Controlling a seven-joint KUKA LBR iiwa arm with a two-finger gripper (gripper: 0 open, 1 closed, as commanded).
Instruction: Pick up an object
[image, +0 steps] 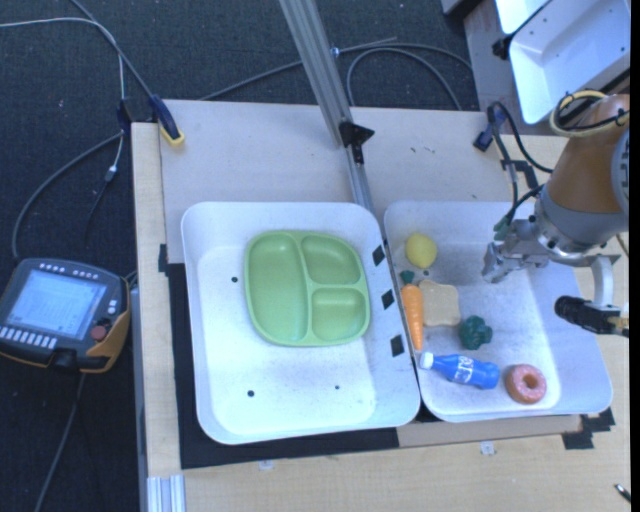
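The tool (497, 265) hangs over the right bin (580, 385), its grip state impossible to judge; the nearest object, a yellow lemon (421, 250), lies just to its left, clear of the orange carrot (413, 314).

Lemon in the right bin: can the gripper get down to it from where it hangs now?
Probably yes. The lemon lies near the bin's far left corner with bare floor between it and the gripper. The carrot and bread lie nearer the camera, apart from it. The bin wall beside it could crowd a finger.

Arm (600, 170) cropped at right edge
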